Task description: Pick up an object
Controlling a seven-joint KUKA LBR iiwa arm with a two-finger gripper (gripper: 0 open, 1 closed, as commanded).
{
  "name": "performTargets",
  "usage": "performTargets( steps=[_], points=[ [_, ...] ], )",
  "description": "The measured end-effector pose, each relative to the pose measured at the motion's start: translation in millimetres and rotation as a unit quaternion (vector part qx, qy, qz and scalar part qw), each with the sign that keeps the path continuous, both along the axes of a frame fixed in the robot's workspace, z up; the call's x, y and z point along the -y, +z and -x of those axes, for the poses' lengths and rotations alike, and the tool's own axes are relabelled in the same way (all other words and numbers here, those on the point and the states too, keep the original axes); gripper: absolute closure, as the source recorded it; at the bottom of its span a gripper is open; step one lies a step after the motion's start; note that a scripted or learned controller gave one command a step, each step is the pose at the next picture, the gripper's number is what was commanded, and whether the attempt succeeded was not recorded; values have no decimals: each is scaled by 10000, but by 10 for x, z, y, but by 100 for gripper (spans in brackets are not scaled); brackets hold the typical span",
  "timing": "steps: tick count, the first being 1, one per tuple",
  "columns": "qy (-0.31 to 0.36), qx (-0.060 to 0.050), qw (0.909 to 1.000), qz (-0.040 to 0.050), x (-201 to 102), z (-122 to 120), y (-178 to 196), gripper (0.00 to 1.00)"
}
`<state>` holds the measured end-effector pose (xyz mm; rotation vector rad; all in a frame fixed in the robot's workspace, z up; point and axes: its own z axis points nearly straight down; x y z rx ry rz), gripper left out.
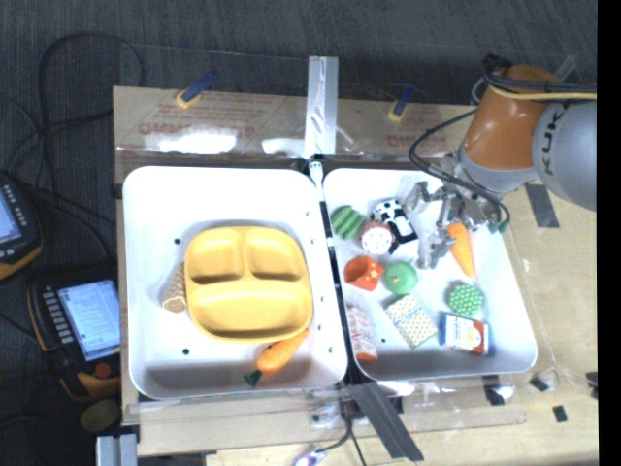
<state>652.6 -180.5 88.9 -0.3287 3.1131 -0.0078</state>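
My gripper [428,224] hangs over the back of the right bin [514,352], its fingers open with nothing between them. An orange toy carrot [462,249] lies just right of the fingers. To the gripper's left are a black-and-white toy [391,214] and a red-and-white round piece [375,238]. A green ball [400,278] and a red toy [364,272] lie in front of it.
The right bin also holds a green striped piece [345,221], a green dotted piece [466,299], a patterned box [411,320] and a small carton [465,334]. The left bin [146,202] holds a yellow divided tray [249,280], a second carrot [278,354] and a cone [175,289].
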Motion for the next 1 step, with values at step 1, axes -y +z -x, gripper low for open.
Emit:
performTargets(
  steps=[1],
  points=[
    [88, -4, 10000, 6, -124, 77, 3, 0]
  ],
)
